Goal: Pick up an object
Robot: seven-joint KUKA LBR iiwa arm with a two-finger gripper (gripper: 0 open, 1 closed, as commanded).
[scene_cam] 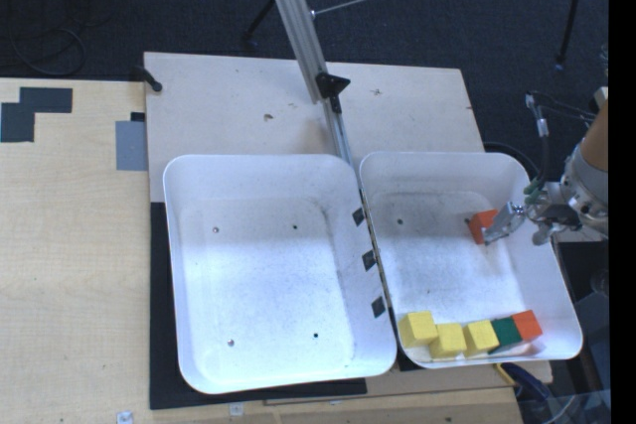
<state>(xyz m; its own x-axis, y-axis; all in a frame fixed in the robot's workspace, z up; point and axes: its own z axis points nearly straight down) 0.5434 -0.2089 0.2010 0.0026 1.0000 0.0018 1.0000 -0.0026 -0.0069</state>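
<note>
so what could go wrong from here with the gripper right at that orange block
1. The gripper sits at the edge of the orange block, not clearly around it, so closing may nudge the block away instead of catching it.
2. The block lies near the right bin's right wall; the fingers might scrape that wall or the floor.
3. The row of yellow, green and orange blocks along the bottom rim could be disturbed by a sliding block.
</note>
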